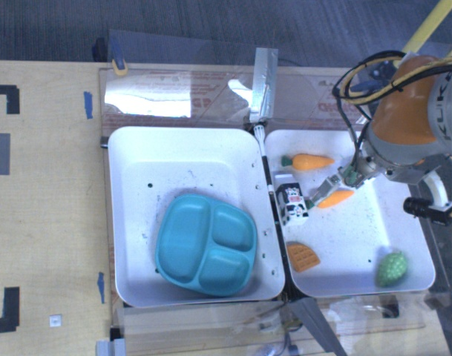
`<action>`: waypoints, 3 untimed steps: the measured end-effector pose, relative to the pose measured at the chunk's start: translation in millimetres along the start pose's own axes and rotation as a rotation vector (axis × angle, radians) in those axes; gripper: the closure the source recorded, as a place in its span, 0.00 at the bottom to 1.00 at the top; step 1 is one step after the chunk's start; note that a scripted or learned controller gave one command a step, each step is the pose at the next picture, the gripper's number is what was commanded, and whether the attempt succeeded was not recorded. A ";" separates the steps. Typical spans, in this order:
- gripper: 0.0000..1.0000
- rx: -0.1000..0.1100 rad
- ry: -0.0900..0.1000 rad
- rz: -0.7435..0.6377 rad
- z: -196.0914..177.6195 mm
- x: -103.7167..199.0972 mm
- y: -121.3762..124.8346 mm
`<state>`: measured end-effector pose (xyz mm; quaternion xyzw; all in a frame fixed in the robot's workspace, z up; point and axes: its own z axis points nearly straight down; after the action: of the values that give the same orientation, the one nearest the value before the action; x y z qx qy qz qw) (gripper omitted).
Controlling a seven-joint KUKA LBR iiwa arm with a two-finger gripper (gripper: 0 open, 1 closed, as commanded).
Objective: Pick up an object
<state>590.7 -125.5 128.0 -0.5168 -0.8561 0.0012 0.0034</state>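
I find my pincer [331,186] spread narrowly over the carrot [334,198] mid right bin [411,232], near its far edge; its tapered, slick body risks squirting sideways on closing.

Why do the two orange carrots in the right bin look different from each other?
The upper carrot lies nearly level and apart from the gripper, while the lower carrot lies slanted, right at the gripper. The upper carrot shows a green end; the lower carrot is partly covered, so less of it shows. Both are orange and lie in the right bin.
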 end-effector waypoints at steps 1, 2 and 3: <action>0.00 -0.022 -0.005 0.238 33.3 -6.3 -9.4; 1.00 -0.030 -0.008 0.236 22.3 -6.8 -6.2; 0.00 -0.028 -0.007 0.237 23.3 -6.6 -7.0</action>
<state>587.5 -134.5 104.7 -0.6143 -0.7890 -0.0084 -0.0068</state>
